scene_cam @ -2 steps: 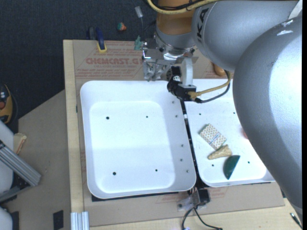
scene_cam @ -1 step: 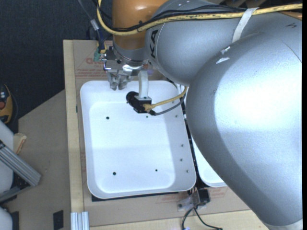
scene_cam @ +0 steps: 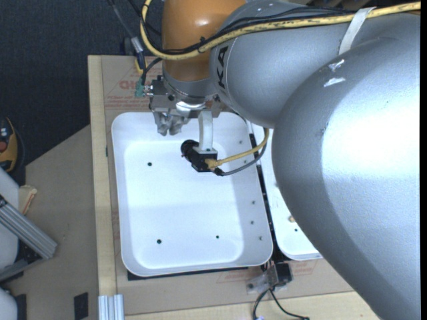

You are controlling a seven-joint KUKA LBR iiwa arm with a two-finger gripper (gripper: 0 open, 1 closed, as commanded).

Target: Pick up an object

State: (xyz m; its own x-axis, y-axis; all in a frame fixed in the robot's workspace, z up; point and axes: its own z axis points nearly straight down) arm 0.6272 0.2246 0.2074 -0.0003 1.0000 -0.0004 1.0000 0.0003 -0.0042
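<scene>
Half hiding the right bin [scene_cam: 297,242], hanging jaws over the left bin [scene_cam: 187,232], far side; not telling their spread; guessing neither weight nor grip.

The claw [scene_cam: 171,127] is held over the far end of the view's left white bin [scene_cam: 180,235] on the tabletop [scene_cam: 101,179].

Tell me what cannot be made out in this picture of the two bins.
1. The right bin: camera view, the arm covers most of it; its contents cannot be told.
2. The left bin: camera view, its far rim is partly hidden behind the gripper.
3. The gripper: camera view, too small and dark to tell whether it holds anything.
</scene>
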